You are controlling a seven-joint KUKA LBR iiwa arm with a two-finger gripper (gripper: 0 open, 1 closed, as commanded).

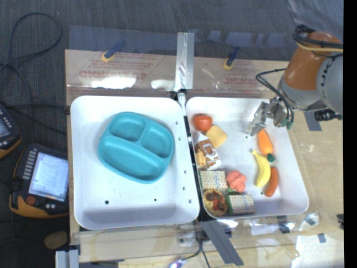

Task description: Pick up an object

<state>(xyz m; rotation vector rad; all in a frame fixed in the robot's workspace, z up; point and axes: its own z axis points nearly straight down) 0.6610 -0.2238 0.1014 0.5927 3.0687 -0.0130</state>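
one teal divided plate (136, 146) lies in the left bin (83, 166). the right bin (295, 188) holds about ten toy foods: one tomato (202, 121), one yellow block (216, 135), one pink piece (236, 180), one banana (260, 169), one carrot (265, 142), one sausage (271, 181). the gripper (261, 119) hovers just above-left of the carrot, fingers slightly spread, nothing between them.

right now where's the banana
In the right bin, near its right wall: the banana lies below the carrot, beside the sausage.
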